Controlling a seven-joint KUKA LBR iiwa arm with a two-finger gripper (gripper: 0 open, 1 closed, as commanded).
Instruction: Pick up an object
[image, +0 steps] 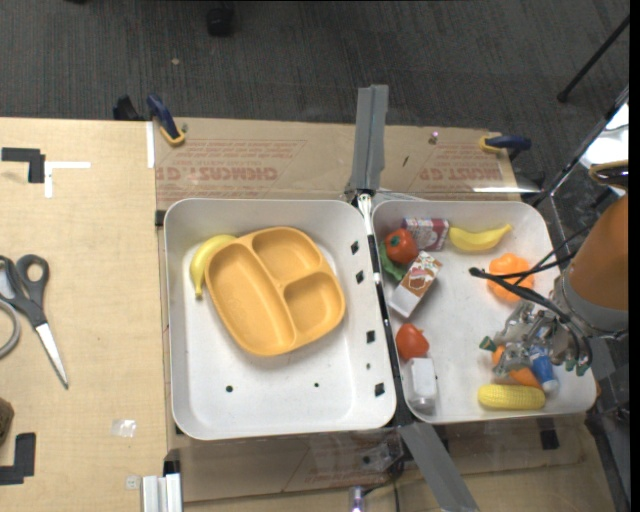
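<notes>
- Low in the right bin (455, 405), the gripper (527, 345) hovers over clutter; I cannot tell its grip state.
- Just below it, the corn cob (511, 397) and neighbouring blue piece (544, 373) could deflect a grasp.

Orange-banded arm (605, 255); metal gripper (530, 340) — cabled.

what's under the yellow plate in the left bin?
A banana pokes out from under the plate's left rim. Its stem end is visible; the rest is covered. Whatever else lies beneath can't be seen.
</notes>
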